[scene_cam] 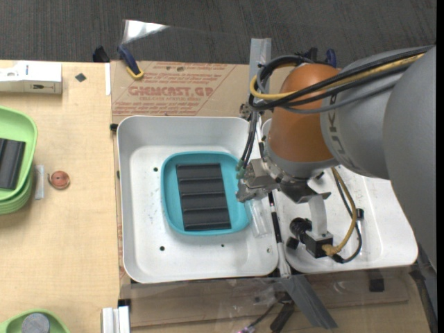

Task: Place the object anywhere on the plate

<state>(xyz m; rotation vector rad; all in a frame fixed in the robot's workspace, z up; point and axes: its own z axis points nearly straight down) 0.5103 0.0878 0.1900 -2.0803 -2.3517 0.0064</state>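
Wooden bench (69, 255), two white bins — left bin (139, 248) holds teal rectangular plate (170, 200) (dark ribbed insert (202, 196)), white margin all round. Gripper (258, 201) at plate's right edge; finger spread, any held object: cannot tell.

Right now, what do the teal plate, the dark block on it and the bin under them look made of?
Teal plate: probably plastic, smooth and uniform in colour, with a soft sheen at the rim. Dark block: matte black, ribbed, possibly rubber or plastic; hard to tell. White bin: likely moulded plastic, with rounded corners and a glossy surface.
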